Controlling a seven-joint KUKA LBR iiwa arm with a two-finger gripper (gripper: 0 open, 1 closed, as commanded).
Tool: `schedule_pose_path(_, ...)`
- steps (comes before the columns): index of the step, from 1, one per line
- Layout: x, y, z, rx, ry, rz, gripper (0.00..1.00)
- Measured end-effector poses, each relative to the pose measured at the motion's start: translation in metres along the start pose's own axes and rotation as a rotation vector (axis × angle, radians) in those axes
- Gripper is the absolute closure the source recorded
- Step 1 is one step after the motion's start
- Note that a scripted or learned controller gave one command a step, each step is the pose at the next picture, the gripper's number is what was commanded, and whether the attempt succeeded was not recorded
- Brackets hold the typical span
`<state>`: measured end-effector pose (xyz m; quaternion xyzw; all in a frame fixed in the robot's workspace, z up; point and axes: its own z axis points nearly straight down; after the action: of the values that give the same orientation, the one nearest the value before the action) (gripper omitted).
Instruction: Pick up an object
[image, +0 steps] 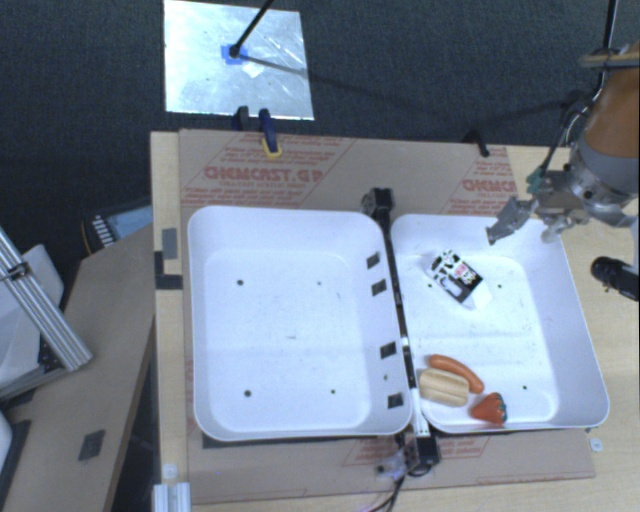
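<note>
Camera view looks down at a slant on a worktop covered by a brown printed board, with two shallow white bins lying side by side on it. The left bin and the right bin meet along a dark seam with small clips. In the right bin, toward its far side, a small black-and-white patterned object lies tilted on the floor of the bin. At the near left corner of that same bin, a toy hot dog rests close to the seam, its orange sausage beside a pale bun, and just to its right sits a small red and green toy, near the front wall. The grey arm with its orange band reaches in from the right, and the hand hovers above the far right part of the right bin, apart from the black-and-white object and well apart from the hot dog. Its two fingers are spread wide, with nothing between them. Beyond the board, a shiny metal plate lies on the dark floor, and an aluminium rail stands at the left.
</note>
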<state>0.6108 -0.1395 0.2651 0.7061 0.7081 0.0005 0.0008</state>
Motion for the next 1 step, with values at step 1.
schedule_pose_path(1,0.0132,-0.1074,-0.0955,-0.007,0.0,0.003,0.0)
